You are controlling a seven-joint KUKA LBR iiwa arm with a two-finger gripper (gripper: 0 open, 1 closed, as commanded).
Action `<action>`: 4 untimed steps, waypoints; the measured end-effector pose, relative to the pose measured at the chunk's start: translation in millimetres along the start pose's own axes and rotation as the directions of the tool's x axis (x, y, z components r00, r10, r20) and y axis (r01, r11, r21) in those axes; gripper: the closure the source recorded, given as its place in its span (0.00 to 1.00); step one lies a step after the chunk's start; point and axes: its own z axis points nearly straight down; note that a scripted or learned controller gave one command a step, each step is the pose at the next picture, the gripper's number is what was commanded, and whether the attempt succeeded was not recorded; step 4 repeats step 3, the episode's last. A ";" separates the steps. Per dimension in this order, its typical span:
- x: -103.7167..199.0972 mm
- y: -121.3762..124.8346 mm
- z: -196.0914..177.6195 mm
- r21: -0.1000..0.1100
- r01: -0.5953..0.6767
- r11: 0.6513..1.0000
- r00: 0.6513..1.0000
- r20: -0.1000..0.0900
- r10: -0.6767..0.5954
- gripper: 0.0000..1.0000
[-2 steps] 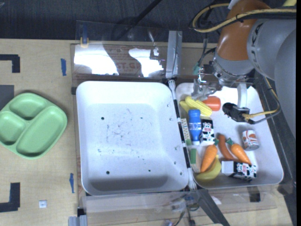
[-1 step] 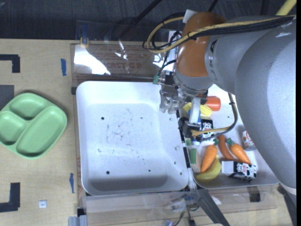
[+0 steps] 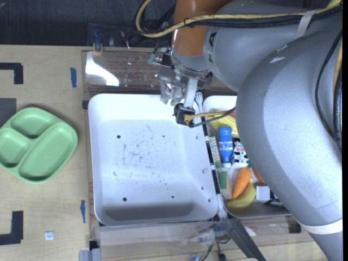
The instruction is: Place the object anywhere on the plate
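The grey arm hides most of the right bin and part of a yellow thing in it.

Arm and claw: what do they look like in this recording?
The bulky rounded grey arm has a glossy orange band above the wrist. Thin yellow cables loop beside it. It ends in a small silvery metal claw.

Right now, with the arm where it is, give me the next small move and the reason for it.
Probably shift the gripper a little toward the view's right, over the right bin, before lowering. It hangs at the far rim of the left bin, while the things to pick, such as the blue-capped bottle and the carrot, lie in the right bin. The green plate, left of both bins, comes later.
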 end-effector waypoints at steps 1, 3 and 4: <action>69.4 -26.1 85.0 0.004 -0.001 1.000 1.000 0.001 0.001 1.00; 79.0 -21.7 119.3 -0.002 0.281 0.960 0.960 -0.002 -0.281 0.00; 79.0 -21.7 119.3 -0.002 0.281 0.960 0.960 -0.002 -0.281 0.00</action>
